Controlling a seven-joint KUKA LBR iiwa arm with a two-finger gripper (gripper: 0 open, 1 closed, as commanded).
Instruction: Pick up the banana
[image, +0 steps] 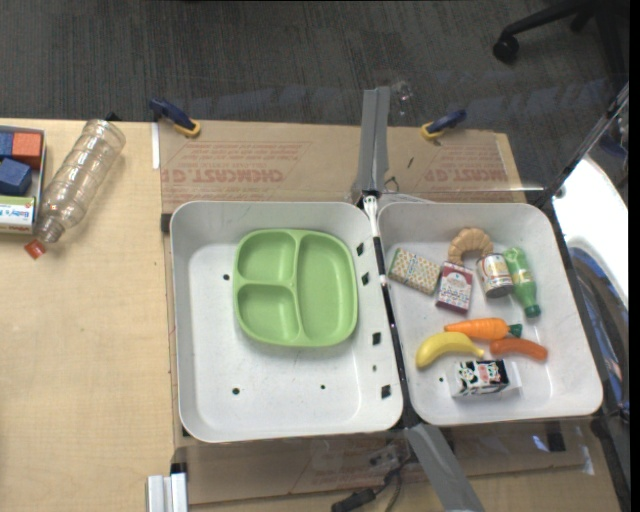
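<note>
Nearest to us are the front rims of the two white bins. The left bin (290, 432) is the biggest thing, and it holds a green plate (296, 288) with three parts. The right bin (572, 372) holds the small toys.

Far off at 10 o'clock on the bench lies a clear bottle (78, 178) on its side.

The banana (447, 348) lies flat in the right bin, at about 7 o'clock from the bin's middle. An orange carrot (478, 327) sits just beside it at 1 o'clock. A small milk box (482, 377) sits just beside it at 4 o'clock. The bin floor at 9 o'clock of the banana is bare.

I cannot tell how open the robot's hand is, or if it has hold of anything.

I think the job is at its very start, as the banana sits loose in the bin. Next, the hand must come over the banana and go down with its fingers wide. It should pinch the banana across its thin middle and miss the carrot and the milk box.
</note>
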